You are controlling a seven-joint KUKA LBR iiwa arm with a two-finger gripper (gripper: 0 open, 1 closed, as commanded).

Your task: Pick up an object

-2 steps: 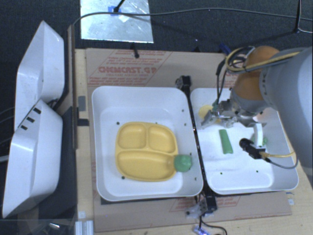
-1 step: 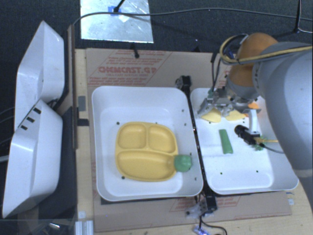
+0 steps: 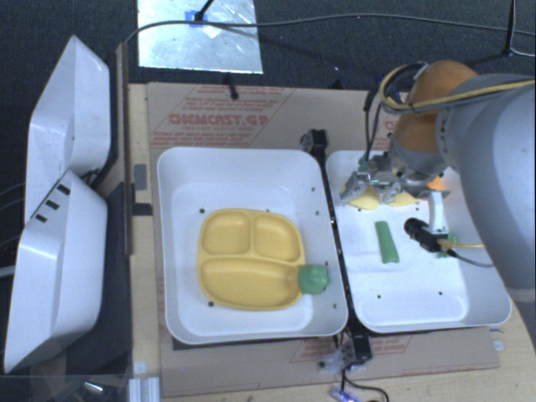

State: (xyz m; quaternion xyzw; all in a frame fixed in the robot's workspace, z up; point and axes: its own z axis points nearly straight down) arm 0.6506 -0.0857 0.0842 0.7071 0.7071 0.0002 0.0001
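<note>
Single overhead view of two bins. The tool [image 3: 374,184] hangs low over the far part of the right bin [image 3: 419,296], at the end of the grey arm [image 3: 494,141] that enters from the right. It cannot be told whether the tool is open or closed, and nothing is seen gripped in it.

Directly under the tool lies a flat yellow piece [image 3: 365,200]. Its pale edges show on either side of the tool and its outline is mostly covered, so its long axis cannot be read.

Just nearer the camera, apart from the tool, a green bar [image 3: 386,242] lies flat on the floor of the right bin. Its long axis runs from the far side toward the near side, with the near end leaning slightly right. It touches neither the yellow piece nor the bin wall.

The left bin [image 3: 251,170] holds a yellow tray [image 3: 243,270] with three compartments, two small ones on the far side and one long one on the near side. A green ball [image 3: 314,279] rests on the bin floor against the tray's near right corner, outside the compartments.

Both bins sit side by side, rims touching, on the brown-covered tabletop [image 3: 226,115].
</note>
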